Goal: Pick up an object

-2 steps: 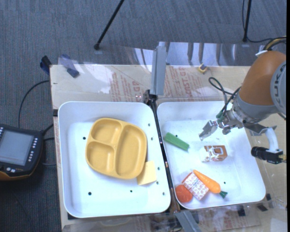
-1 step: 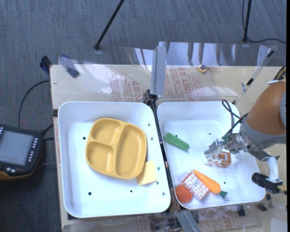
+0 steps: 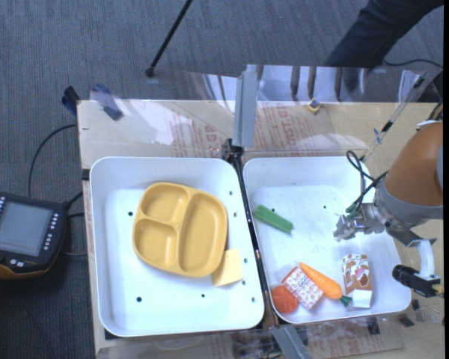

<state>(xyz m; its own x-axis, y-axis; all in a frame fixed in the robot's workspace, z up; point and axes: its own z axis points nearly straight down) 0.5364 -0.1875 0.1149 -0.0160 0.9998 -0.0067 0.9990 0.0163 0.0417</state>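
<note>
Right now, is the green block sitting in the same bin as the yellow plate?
No, the green block lies in the right bin, while the yellow plate sits in the left bin.

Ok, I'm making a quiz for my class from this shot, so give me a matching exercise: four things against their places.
Things:
1. plate
2. green block
3. carrot
4. gripper

Places:
A. right bin, near its front edge
B. left bin
C. over the right bin's right side
D. right bin, upper left part

Pairs: 1-B, 2-D, 3-A, 4-C
</note>
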